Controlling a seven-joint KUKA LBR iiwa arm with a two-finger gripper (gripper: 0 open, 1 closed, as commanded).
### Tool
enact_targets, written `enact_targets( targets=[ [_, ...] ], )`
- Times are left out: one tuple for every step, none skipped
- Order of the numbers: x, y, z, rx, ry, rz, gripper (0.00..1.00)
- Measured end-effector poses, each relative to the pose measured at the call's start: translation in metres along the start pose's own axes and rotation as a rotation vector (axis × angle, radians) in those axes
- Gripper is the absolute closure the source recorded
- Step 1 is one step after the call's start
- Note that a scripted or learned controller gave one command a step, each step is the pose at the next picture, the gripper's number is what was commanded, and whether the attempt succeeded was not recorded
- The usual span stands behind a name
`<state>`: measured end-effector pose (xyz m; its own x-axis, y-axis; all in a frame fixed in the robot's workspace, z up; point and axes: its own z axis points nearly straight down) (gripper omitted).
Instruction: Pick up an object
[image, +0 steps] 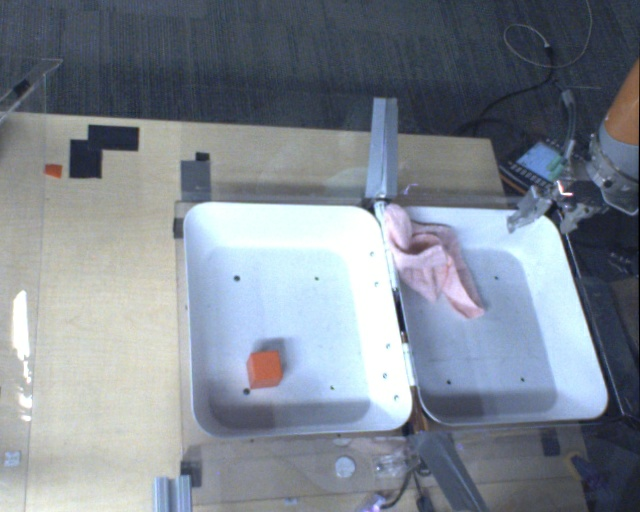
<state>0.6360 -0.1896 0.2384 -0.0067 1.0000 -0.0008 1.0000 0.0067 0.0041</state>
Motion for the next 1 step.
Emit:
enact_targets(
  targets=[
    [0.0083,0.0274,0.1409,-0.004,-0.002,-0.279,0.0]
  ],
)
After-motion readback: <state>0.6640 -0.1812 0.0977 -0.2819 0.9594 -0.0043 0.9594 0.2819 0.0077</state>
